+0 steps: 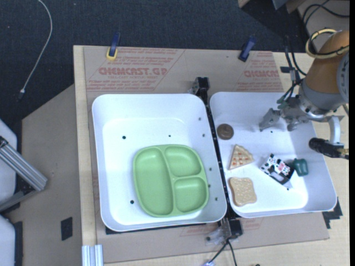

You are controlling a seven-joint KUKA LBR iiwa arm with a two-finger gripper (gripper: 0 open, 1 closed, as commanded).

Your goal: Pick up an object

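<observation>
**While nothing is yet picked, the pincer hovers over the right bin's far side**

Since the task names no particular object, you have four candidates, all lying in the right bin (316, 201): a round brown disc (225, 131) close to the dividing wall, a triangular waffle-like wedge (241, 157) just below it, a slice of toast (242, 190) near the front edge, and a black-and-white patterned item with a green end (282, 169) towards the right. None of them is touching the pincer (279, 120), which sits above bare bin floor at the far side, well apart from the wedge and nearer the disc than the rest. Its two fingers look spread apart, with nothing between them.

You are, by my reading, in the approach step: no target has been closed on. The next move calls for choosing one piece, centring the fingers over it and descending. The flat toast and wedge may be hard to get under; the patterned item looks bulkier and easier to grip.

The left bin (111, 121) holds a green divided plate (170, 179), on the cardboard-covered worktop (166, 65).
</observation>
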